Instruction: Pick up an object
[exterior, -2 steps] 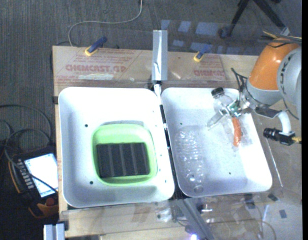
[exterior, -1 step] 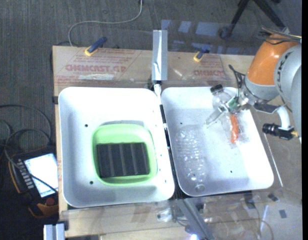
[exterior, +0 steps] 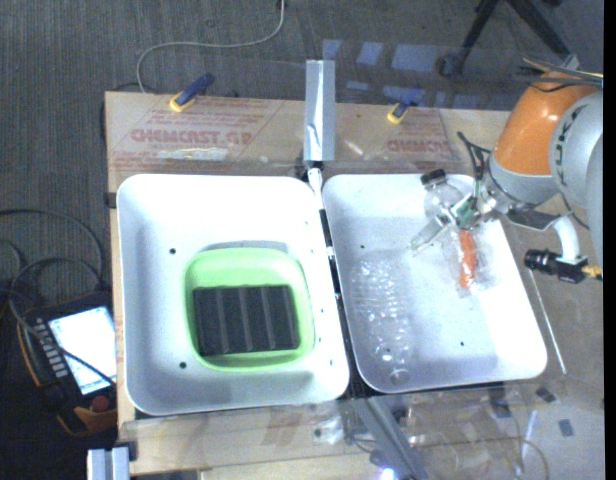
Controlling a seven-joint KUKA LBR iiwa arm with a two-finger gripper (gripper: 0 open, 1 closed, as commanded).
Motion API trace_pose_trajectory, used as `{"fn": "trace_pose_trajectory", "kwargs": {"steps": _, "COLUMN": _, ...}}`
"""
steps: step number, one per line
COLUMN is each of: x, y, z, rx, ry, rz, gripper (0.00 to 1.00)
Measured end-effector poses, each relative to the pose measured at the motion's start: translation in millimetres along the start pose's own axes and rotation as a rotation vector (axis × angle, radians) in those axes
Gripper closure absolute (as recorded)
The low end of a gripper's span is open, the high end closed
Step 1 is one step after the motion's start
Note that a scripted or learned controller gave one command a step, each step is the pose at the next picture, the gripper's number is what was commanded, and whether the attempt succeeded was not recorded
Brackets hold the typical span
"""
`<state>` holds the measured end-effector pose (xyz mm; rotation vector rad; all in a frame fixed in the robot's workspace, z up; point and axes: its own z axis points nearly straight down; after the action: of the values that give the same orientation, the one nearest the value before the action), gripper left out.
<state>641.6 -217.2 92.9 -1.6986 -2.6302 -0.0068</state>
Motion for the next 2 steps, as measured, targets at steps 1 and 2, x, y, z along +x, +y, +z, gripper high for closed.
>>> {"fn": "trace_pose_trajectory", "kwargs": {"steps": 1, "x": -8.8, "y": 15.0, "z": -0.2, "rx": 0.029, "ry": 0.027, "rz": -0.006, "gripper": 0.00}}
{"fn": "trace_pose_trajectory", "kwargs": {"steps": 2, "x": -7.1, "y": 14.3, "z": -8.0, "rx": 0.036, "ry": 0.030, "rz": -0.007, "gripper": 1.00}}
